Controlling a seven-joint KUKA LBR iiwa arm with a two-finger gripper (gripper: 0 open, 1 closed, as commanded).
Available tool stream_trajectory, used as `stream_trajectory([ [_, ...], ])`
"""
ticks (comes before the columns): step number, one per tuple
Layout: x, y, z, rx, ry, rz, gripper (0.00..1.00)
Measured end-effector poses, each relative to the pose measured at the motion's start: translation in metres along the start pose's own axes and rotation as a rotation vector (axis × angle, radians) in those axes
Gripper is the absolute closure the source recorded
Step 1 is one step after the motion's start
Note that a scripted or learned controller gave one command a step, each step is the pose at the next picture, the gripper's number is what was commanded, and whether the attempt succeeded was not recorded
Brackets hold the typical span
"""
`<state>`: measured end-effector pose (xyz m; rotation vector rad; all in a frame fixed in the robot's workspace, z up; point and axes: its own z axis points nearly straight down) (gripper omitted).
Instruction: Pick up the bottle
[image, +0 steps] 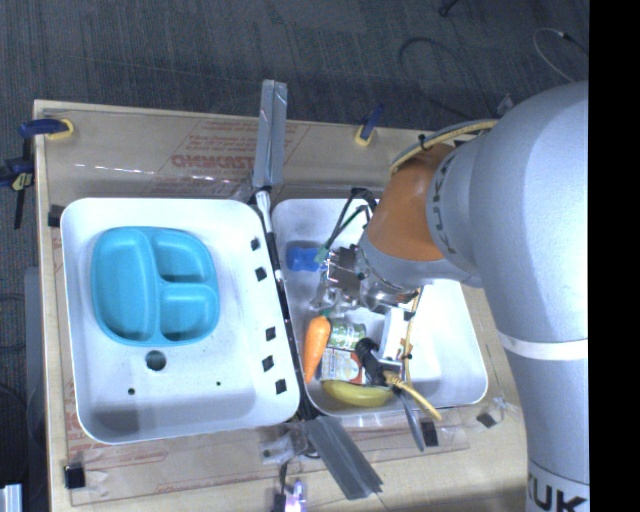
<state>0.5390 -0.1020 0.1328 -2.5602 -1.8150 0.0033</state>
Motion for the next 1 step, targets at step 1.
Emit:
stream_trajectory([
  [1, 0.0418, 0.0323, -0.0835, -0.001, 0.000, 0.020, 1.00],
])
